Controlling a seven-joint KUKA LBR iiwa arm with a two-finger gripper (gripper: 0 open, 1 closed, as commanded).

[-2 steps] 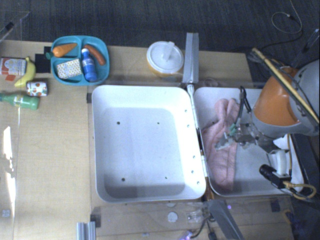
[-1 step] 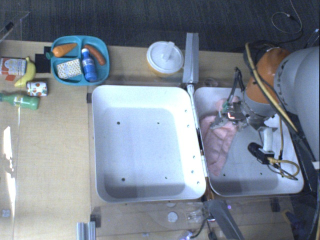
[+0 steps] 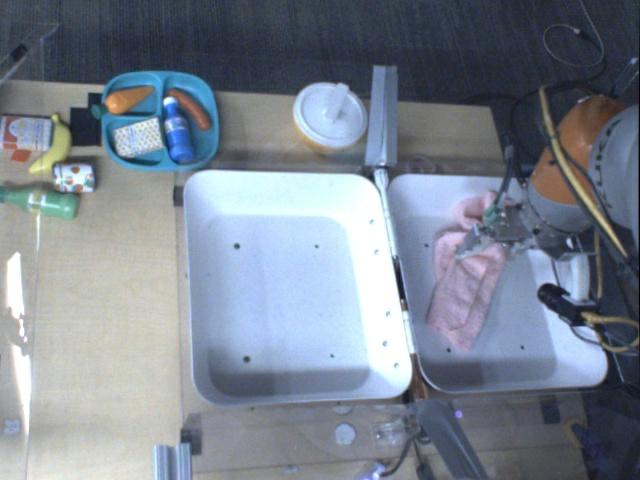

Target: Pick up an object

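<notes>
Two shallow white bins sit side by side on a wooden bench (image 3: 100, 318), the left bin (image 3: 290, 368) taking the middle of the frame and the right bin (image 3: 520, 373) the right part. A pink cloth (image 3: 462, 286) lies in the right bin, stretched from the bin's upper middle down toward its lower left, rumpled at its upper end and flatter below. The grey arm (image 3: 605, 168) with its orange band comes in from the right edge of the frame, and its gripper (image 3: 492, 230) is low over the upper end of the cloth, its dark metal fingers lying right at the bunched pink folds; how wide the claw stands, and whether any cloth is between the fingers, cannot be told from this slant. Cables loop around the arm at the right. Between the bins at the top stands a grey metal post (image 3: 380, 118). Just left of it, above the left bin, is a white lidded cup (image 3: 330, 116). In the upper left of the frame a blue divided plate (image 3: 208, 118) holds toy food, among it an orange carrot (image 3: 130, 98) and a blue bottle (image 3: 178, 133). Further left, near the frame's edge, lie a yellow banana (image 3: 55, 146), a small can (image 3: 73, 177) and a green bottle (image 3: 40, 201)
</notes>
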